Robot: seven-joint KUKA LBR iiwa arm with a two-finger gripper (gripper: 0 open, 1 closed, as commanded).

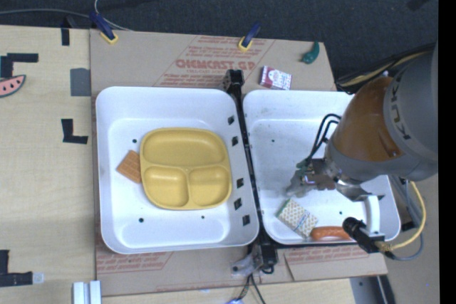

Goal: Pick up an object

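The arm reaches in from the right over the right bin, and its tool hangs low above the bin floor; whether it is released or clenched cannot be told from this angle, and nothing shows between its tips. Just below the tool, a small patterned packet lies near the bin's front wall, with an orange sausage-shaped object beside it to the right. In the left bin, a yellow divided tray rests partly over a brown cracker-like piece, on the tabletop.
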